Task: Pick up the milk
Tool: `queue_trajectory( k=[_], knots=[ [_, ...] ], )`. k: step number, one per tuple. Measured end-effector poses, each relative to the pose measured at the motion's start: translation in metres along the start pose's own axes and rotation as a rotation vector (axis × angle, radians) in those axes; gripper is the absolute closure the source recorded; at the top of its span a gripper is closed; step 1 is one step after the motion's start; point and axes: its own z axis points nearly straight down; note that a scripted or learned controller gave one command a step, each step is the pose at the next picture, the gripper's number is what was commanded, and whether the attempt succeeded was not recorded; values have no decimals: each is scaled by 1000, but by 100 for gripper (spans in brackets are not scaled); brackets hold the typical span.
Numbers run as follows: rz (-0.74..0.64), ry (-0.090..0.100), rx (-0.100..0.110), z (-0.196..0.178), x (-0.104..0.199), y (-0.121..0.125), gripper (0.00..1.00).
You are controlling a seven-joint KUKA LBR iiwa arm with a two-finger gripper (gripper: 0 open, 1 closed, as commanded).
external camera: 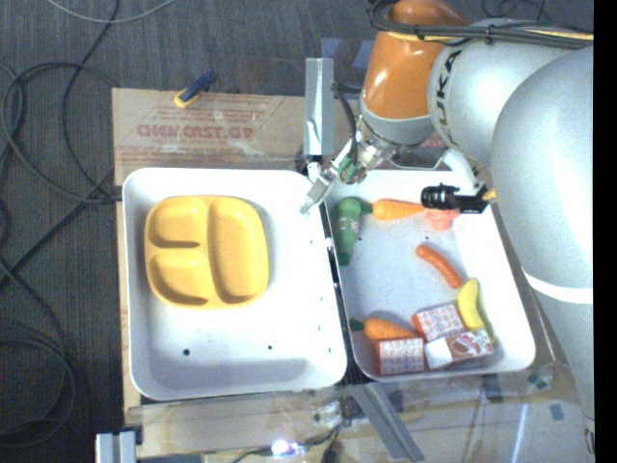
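The grey arm [521,114] reaches in from the right, its orange band [410,56] above the wrist, the claw [323,186] angled down and leftward, slim fingers [316,196] close together with nothing between them.

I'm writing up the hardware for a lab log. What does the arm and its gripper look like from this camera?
The arm is bulky, rounded and light grey, with a glossy orange band above the wrist and part of dark lettering beside it. Thin black cables run over the orange section. The gripper is small and metallic, with slim pale fingers and a bit of green at its base.
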Motion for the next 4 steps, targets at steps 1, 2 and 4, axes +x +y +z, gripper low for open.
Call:
queue_trajectory(
  k=[1, 2, 4],
  knots=[
    [-68, -1, -1, 0, -14, -80, 0],
    [83, 1, -2, -62, 40, -79, 0],
    [-103, -5, -6, 80, -2, -234, 0]
  ],
)
